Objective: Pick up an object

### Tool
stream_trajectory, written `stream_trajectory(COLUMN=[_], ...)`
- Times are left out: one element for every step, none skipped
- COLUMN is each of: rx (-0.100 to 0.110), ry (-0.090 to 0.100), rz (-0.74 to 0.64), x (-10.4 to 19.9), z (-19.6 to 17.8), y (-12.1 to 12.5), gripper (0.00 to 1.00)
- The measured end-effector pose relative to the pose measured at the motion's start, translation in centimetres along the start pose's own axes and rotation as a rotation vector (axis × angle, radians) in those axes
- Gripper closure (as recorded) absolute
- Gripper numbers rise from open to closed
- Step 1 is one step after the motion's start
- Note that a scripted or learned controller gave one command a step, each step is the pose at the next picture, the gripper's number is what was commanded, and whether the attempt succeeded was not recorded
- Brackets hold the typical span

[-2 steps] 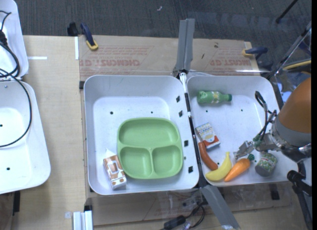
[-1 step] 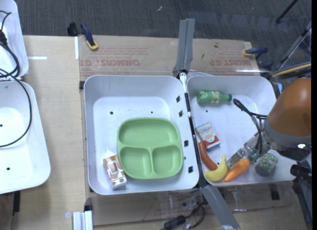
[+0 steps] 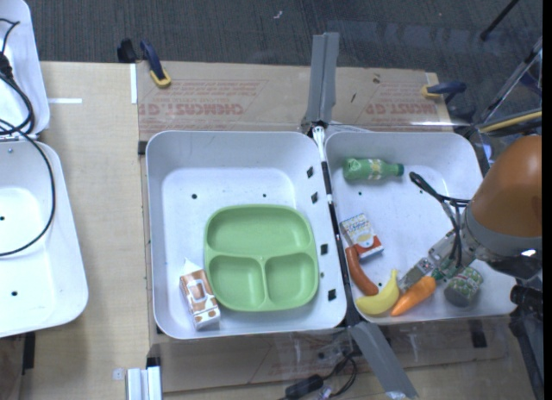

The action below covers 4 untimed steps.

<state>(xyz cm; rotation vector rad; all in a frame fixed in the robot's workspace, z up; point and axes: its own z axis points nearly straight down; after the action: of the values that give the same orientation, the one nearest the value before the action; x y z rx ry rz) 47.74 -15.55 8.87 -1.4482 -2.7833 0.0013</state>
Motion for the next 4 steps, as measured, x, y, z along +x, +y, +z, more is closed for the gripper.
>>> stream_trajectory(rx=[-0.001,0.000,-0.012,-0.007], ry=[-0.002,0.001,-0.015,-0.010], rz=[-0.142,-0.154,-0.374,-0.115], x=[-5.2,-3.5,-3.3,-1.2], z=[-6.6,-3.0,-1.1,-2.2], y=[1.0,-2.4,-1.4,-0.4], gripper=[0.00,0.00,0.00,0.00])
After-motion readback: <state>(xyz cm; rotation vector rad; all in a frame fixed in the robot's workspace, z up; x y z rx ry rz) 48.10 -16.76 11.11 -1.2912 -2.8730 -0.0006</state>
